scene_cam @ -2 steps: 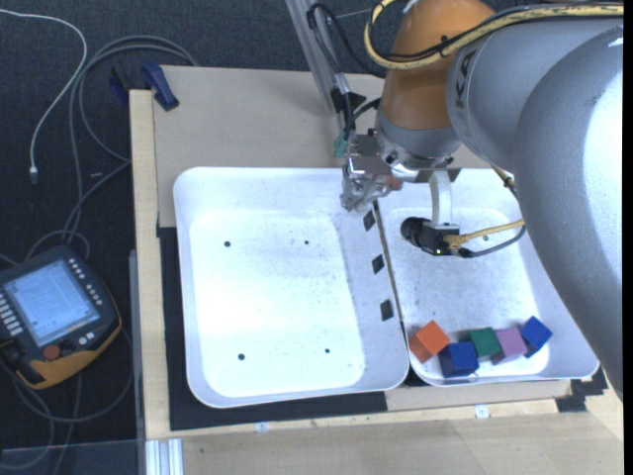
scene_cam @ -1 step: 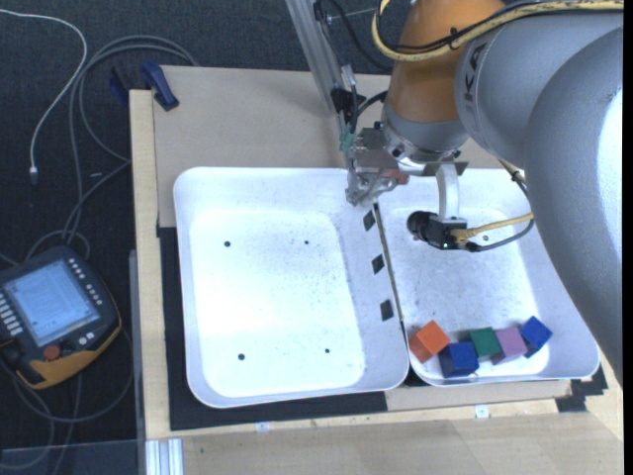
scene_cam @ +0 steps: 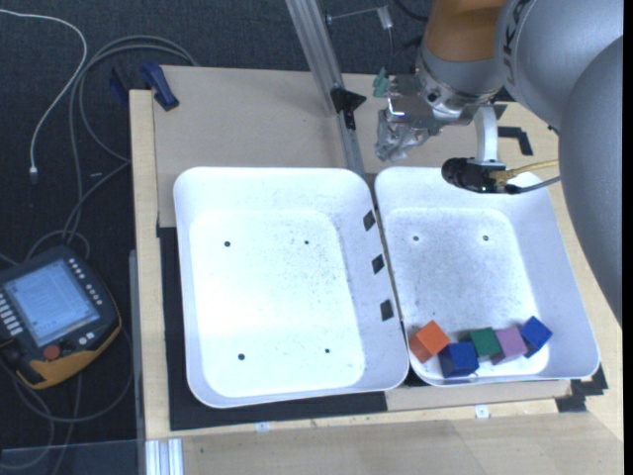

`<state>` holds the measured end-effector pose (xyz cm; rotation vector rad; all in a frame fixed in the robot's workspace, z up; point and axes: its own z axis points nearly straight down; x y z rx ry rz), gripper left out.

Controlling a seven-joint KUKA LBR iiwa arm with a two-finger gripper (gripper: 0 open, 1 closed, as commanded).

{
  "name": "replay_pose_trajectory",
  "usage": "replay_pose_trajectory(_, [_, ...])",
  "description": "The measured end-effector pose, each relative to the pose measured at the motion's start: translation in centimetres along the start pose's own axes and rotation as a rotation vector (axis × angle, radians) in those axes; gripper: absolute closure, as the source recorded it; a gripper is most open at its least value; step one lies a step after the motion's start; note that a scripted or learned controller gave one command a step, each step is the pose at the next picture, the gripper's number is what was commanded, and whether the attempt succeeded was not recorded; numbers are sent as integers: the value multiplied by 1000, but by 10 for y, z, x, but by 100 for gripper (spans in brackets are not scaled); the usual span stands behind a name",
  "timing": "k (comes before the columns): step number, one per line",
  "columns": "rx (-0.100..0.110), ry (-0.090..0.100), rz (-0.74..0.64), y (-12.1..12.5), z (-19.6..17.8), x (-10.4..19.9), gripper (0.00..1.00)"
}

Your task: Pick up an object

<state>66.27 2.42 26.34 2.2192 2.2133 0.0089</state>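
- Five small cubes lie in a row along the near wall of the right shallow white bin (scene_cam: 554, 265): an orange cube (scene_cam: 429, 339), a dark blue cube (scene_cam: 458, 358), a green cube (scene_cam: 485, 343), a pink-purple cube (scene_cam: 510, 341) and a blue cube (scene_cam: 535, 333).
- The two-finger gripper (scene_cam: 396, 144) hangs above the far rim between the bins, well apart from the cubes.
- Whether its fingers stand wide or narrow cannot be told; nothing is seen between them.
- The left shallow white bin (scene_cam: 198, 226) adjoins on the tan surface (scene_cam: 247, 117).
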Motion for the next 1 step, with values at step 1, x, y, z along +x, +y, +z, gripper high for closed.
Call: replay_pose_trajectory(1, [18,2,-6,-11,65,34,100])
